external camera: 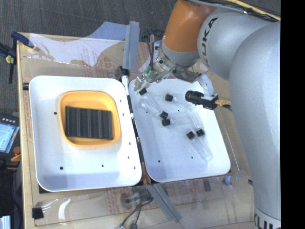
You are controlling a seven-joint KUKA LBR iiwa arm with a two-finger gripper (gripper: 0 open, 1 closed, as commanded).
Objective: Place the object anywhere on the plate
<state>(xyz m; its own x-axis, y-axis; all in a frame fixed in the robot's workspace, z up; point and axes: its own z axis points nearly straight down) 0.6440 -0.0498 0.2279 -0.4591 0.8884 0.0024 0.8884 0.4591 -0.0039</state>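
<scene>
The yellow plate (88, 100) with a dark ridged centre lies in the left bin (47, 166). Several small clear tubes with black caps are scattered in the right bin (214, 163), among them one (168, 98) near the back, a pair (165, 118) in the middle and a pair (195, 134) further right. My gripper (142, 86) hangs over the back left corner of the right bin, close to the divider between the bins. A clear tube (148, 104) lies just below it. I see nothing clearly held in the gripper.
A black cylinder (196, 98) with a yellow tag juts from the wrist over the right bin. A grey bar (130, 44) stands behind the bins. Cardboard and paper (71, 51) cover the bench at the back.
</scene>
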